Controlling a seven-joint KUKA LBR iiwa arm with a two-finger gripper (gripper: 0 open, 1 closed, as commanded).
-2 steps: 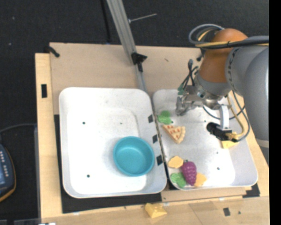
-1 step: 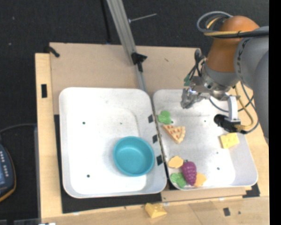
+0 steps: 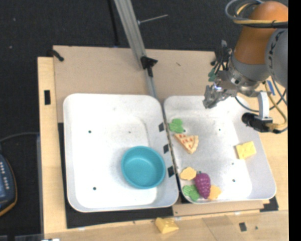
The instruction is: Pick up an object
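Nearby, pizza slice, grapes, cheese block; gripper above, finger state unclear.

- No text, label, brand, number or sign can be read anywhere.
- The handheld device at the left edge has a screen, but whatever stands on it is too small and blurred to make out.
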